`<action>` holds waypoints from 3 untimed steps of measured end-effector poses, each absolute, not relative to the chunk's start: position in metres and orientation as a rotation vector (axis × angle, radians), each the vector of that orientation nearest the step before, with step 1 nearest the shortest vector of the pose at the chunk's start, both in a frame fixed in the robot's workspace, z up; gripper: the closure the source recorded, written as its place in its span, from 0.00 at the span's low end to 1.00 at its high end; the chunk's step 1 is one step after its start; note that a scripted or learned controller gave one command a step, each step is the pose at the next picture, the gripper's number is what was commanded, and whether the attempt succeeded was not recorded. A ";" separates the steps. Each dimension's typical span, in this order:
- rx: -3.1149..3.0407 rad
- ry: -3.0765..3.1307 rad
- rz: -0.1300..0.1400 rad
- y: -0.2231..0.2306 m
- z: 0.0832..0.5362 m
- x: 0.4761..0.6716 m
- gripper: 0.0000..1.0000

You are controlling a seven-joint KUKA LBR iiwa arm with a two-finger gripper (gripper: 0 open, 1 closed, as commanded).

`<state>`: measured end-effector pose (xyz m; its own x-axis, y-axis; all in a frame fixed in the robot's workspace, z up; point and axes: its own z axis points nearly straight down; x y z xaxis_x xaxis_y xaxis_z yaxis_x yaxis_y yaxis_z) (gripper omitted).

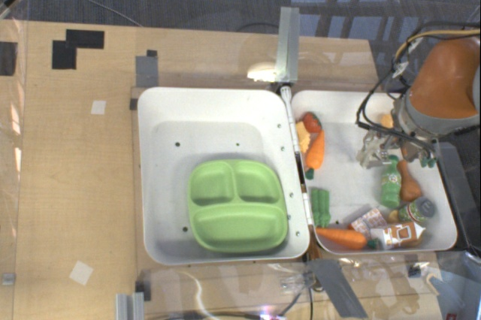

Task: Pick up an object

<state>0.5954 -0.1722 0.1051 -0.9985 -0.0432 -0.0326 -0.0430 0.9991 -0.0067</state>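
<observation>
- Nearest, along the right bin's front wall, lie a carrot and a small carton.
- In the left bin sits a green divided tray.
- Mid-bin, a green packet lies just below the hand; whether the hand is spread or pressed together cannot be told.
- Farther back, a second carrot rests beside the divider.

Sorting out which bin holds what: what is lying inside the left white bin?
The left bin holds one green divided tray, lying flat toward its near side, with three compartments that look bare. Whatever lies beneath the tray is covered. The carrots and packets are in the right bin.
</observation>
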 end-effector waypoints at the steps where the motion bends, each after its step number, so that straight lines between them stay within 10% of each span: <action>1: -0.600 3.069 -0.009 -0.191 0.195 0.600 1.00; 2: -0.748 3.038 -0.009 -0.173 0.097 0.521 1.00; 3: -1.296 2.850 -0.004 -0.080 0.136 0.514 1.00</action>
